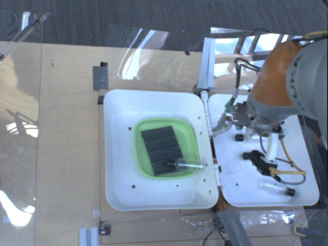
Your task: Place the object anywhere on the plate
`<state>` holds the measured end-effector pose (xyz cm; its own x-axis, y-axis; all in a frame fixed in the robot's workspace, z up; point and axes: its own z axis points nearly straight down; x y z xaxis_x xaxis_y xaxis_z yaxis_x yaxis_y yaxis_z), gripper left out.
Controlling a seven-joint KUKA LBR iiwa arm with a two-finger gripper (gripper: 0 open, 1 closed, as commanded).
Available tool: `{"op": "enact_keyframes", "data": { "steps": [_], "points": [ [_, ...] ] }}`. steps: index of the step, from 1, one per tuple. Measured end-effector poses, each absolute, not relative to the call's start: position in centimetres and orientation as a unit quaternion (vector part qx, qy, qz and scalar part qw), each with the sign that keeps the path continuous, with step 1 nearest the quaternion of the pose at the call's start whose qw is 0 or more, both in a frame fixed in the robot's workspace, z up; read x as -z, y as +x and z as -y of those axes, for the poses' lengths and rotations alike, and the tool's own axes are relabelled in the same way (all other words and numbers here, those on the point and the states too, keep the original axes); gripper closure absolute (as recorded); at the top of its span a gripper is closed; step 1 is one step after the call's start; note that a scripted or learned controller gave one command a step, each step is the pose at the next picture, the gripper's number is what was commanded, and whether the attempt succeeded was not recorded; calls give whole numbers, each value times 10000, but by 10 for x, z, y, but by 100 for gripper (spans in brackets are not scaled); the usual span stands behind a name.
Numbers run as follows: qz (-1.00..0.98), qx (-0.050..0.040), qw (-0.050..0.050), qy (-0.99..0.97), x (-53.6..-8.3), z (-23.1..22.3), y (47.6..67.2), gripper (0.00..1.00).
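Camera view, looking down: green plate (141, 152) in left bin (118, 188), carrying dark ridged block (161, 143) and clear pen-like tube (187, 164), long axis toward right bin (307, 188). End effector (256, 129) right of plate, over right bin; grip state impossible to tell.

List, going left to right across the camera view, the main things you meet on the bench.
Left white bin → green plate → dark ridged block → clear tube → right white bin → robot arm
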<state>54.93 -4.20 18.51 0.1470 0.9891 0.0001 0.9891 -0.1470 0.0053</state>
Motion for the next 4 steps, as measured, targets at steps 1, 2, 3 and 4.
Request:
{"op": "enact_keyframes", "data": {
  "steps": [1, 2, 3, 4],
  "points": [
    [-6632, -20, 10, 7484, -185, 0, 563, 0],
    [-6477, -21, 18, 7619, -224, 6, 550, 0],
    [-6431, -26, 26, 7658, -243, 31, 542, 0],
    [-6632, -13, 14, 7485, -227, 66, 545, 0]
  ]
}}
